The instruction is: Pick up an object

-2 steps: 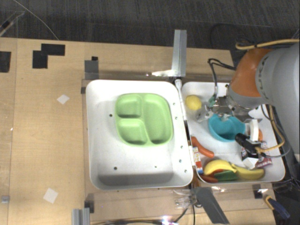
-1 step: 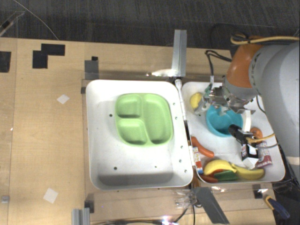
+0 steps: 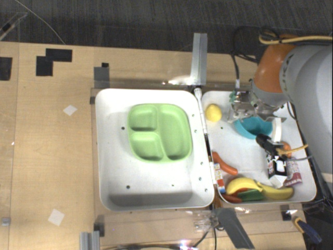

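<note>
Claw [image 3: 242, 108] hovers over the teal bowl [image 3: 254, 127], grip unreadable; bowl looks light, stiff, slick — pinch its rim.

A robotics lab. A wooden bench [image 3: 47, 155] carries two white bins [image 3: 112, 155] fixed in metal brackets [image 3: 200, 56], black marker patches [image 3: 52, 60] on the board, loose cables [image 3: 244, 40], and dark carpet [image 3: 130, 9] beyond.
</note>
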